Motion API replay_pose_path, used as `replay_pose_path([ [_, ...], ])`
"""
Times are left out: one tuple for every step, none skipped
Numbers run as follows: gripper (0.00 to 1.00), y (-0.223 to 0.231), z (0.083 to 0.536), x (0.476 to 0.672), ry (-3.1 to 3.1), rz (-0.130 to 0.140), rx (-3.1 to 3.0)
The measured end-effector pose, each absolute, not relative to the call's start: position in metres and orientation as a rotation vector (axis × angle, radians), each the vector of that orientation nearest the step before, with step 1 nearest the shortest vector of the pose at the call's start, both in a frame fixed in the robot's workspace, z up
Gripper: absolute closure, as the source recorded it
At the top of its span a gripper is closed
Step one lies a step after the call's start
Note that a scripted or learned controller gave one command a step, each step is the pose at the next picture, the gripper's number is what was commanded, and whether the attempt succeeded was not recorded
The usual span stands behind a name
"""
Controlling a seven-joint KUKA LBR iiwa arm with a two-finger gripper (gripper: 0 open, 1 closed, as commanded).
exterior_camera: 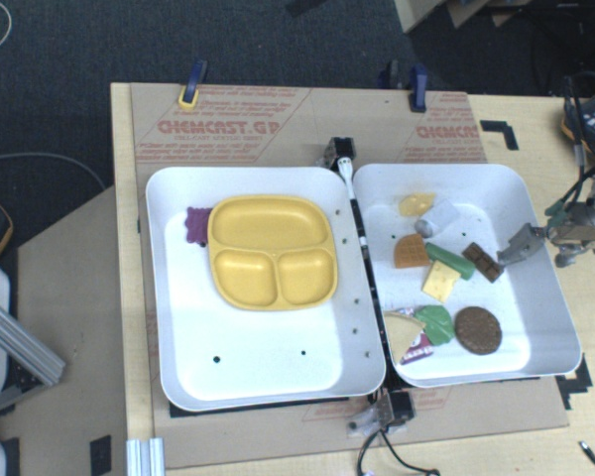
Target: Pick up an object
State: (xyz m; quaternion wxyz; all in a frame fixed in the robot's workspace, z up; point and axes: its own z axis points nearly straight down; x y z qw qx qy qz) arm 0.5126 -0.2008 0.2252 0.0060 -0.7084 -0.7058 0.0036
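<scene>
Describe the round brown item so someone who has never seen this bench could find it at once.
Start at the right-hand white bin, the one crowded with small items. Go to its near right corner, where a flat disc lies just right of a green piece. It is the one dark brown, round thing there; its neighbours are green, yellow, orange or stick-shaped.

Yellow divided tray (273,250), left bin (178,296)

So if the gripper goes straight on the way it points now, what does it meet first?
The gripper points left over the right bin. Likely first in its line is the small dark brown block, then the green stick. Its height is unclear, so it might pass above them.
</scene>
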Motion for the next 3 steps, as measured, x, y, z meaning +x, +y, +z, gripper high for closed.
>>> replay_pose_path([
  [0.00,-0.200,0.232,0.515,-2.222,0.000,-2.222],
  [0.00,-0.196,0.176,0.524,-2.219,0.002,-2.218],
  [0.00,-0.193,0.133,0.524,-2.217,0.003,-2.217],
])
